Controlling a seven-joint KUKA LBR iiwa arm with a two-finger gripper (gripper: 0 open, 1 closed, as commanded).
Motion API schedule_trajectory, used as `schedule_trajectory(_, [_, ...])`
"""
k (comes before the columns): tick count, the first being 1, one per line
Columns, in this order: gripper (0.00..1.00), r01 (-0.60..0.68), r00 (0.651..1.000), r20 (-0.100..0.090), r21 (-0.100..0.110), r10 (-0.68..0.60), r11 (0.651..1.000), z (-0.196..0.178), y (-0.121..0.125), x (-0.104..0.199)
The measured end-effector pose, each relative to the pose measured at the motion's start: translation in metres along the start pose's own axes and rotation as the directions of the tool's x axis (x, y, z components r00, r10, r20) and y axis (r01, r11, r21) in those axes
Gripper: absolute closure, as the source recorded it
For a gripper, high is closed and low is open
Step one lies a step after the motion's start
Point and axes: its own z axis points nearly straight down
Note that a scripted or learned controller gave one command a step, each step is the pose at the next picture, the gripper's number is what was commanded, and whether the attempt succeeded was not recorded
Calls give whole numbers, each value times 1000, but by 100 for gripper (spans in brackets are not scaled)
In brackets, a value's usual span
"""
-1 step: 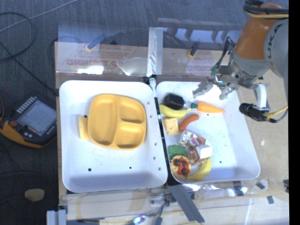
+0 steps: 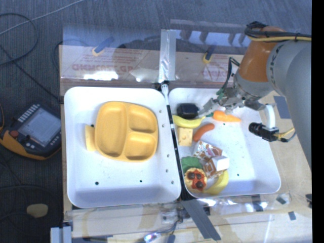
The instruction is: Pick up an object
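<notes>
My gripper (image 2: 216, 104) hangs low over the back of the right bin (image 2: 258, 173), reaching in from the right under the orange wrist band. Just below it lies an orange carrot (image 2: 226, 117). A red sausage (image 2: 203, 130) sits a little further forward and to the left. To the gripper's left are a black object (image 2: 187, 109) and a yellow banana (image 2: 186, 121). Nothing can be seen held in the gripper.
A cheese cube (image 2: 185, 135), a wrapped snack (image 2: 211, 157), a green piece (image 2: 190, 162), a small pizza (image 2: 195, 178) and a second banana (image 2: 219, 184) fill the right bin's left front. The left bin (image 2: 81, 181) holds a yellow divided tray (image 2: 126, 130).
</notes>
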Motion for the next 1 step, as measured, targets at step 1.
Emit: schedule_trajectory(1, [0, 326, 945, 1, 0, -326, 945, 33, 16, -12])
